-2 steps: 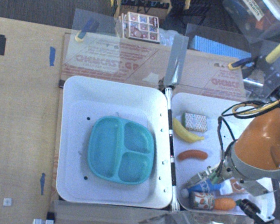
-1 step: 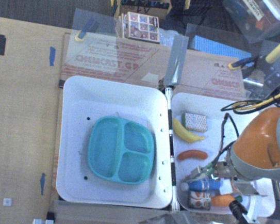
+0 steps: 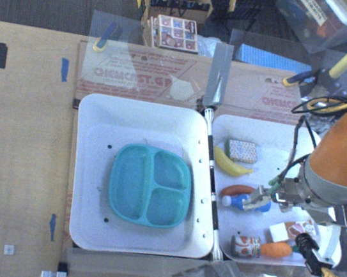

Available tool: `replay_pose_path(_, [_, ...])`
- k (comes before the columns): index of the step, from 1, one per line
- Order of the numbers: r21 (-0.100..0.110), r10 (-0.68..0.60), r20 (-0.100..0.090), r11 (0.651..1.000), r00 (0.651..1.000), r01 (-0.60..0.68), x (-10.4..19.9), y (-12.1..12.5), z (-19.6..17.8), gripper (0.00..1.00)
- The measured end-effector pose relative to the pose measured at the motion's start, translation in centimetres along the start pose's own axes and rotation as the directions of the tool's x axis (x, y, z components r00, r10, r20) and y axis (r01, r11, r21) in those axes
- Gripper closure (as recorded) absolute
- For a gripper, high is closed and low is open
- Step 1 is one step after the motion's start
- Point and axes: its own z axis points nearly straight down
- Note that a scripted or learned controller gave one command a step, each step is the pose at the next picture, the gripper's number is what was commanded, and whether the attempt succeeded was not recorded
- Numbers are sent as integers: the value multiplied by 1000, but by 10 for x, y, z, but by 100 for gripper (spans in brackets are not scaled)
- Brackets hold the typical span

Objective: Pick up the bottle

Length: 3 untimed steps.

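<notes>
- The bottle (image 3: 246,203), blue with a white cap, lies on its side in the right bin (image 3: 272,127), just below a red sausage-shaped toy (image 3: 238,191) and the banana (image 3: 231,164)
- The gripper (image 3: 259,198) sits right at the bottle's body; whether it is clenched or released, I cannot tell
- The step in hand looks like the grasp itself
- Next calls for a firm hold on the bottle, then a straight lift clear of the red toy
</notes>
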Motion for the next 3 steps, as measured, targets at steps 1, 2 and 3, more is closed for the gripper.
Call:
replay_pose_path(1, [-10, -50, 2, 999, 999, 50, -40, 19, 96, 0])
replay_pose_path(2, [-11, -57, 3, 998, 998, 57, -26, 1, 96, 0])
replay_pose_path(3, [-16, -54, 5, 998, 999, 55, -28, 3, 85, 100])
